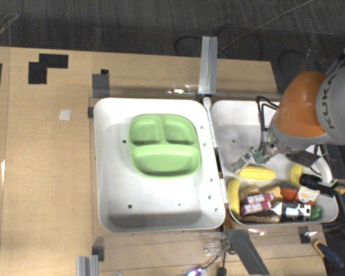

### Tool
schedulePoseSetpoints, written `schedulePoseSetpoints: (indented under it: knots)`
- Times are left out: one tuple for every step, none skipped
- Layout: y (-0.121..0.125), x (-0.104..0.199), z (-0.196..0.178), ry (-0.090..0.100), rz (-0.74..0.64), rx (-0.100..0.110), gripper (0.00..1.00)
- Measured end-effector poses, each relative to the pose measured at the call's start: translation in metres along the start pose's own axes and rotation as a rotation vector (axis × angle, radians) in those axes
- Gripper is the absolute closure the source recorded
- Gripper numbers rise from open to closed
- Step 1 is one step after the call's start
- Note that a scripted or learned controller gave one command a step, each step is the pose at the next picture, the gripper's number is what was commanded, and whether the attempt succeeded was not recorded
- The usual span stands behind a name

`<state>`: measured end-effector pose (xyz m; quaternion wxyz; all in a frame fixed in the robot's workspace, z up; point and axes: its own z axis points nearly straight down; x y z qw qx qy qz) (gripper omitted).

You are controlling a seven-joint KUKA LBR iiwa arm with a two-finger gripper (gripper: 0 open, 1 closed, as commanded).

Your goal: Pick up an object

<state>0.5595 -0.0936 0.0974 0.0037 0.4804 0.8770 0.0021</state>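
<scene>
The right bin point(236, 125) holds a heap of small objects along its near side. Among them are a yellow oblong piece point(256, 173), a yellow banana-like piece point(234, 193), a bottle with a red and purple label point(257, 200) and a dark bottle with a white label point(293, 211). My gripper point(259, 155) hangs low in this bin below the orange band point(299, 111), just above and behind the yellow oblong piece. The wrist hides much of it. I see nothing held in it.
The left bin point(112, 200) holds a green divided plate point(163, 144) at its middle. A metal post point(208, 68) stands behind the rim between the bins. Cables trail at the right edge beside a small yellow item point(296, 172) and a red item point(289, 193).
</scene>
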Motion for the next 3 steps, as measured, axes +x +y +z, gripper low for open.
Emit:
schedulePoseSetpoints:
  knots:
    - [-0.025, 0.010, 0.005, -0.007, 0.147, -0.013, 0.00]
    - [-0.023, 0.010, -0.006, -0.004, 0.145, -0.015, 1.00]
    - [0.020, 0.018, -0.106, 0.000, 0.192, 0.001, 1.00]
